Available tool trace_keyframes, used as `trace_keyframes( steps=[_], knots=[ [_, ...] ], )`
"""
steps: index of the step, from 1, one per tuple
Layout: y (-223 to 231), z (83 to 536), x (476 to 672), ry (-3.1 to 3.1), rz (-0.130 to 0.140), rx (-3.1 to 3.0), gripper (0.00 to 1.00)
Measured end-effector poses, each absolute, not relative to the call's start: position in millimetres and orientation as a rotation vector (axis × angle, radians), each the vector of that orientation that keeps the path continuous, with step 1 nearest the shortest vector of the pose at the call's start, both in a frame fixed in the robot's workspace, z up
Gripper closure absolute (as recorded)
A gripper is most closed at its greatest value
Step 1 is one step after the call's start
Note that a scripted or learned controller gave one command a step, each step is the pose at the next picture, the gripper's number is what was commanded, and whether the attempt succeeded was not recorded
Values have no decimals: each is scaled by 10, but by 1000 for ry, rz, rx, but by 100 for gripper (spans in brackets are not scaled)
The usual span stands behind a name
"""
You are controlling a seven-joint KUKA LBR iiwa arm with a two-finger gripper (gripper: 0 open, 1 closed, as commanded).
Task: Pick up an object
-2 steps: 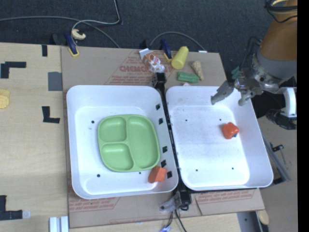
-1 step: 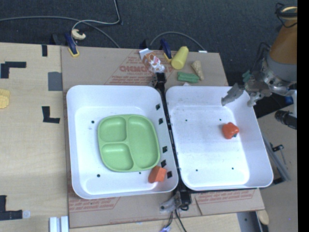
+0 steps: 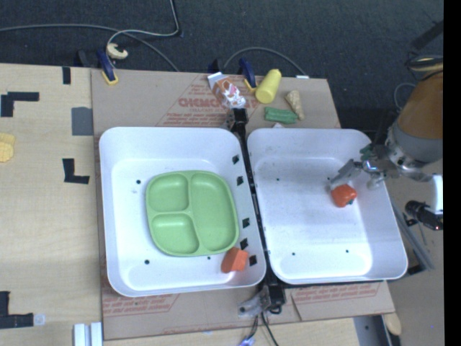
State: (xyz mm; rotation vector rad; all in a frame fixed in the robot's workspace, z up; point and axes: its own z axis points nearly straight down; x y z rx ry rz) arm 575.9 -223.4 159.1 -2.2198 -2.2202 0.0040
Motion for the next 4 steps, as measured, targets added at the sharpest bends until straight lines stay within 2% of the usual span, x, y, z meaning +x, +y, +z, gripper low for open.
trace_keyframes(
  steps=[1, 2, 3, 4],
  knots=[
    [-2235, 886, 5915, -2226, -1, -2222, 0],
    [-2240, 991, 5923, -2230, -1, -2225, 100],
    [-1587, 1679, 6696, -2227, -4, -2219, 100],
    [-1156, 930, 6683, -2223, 1, -2220, 100]
  ],
)
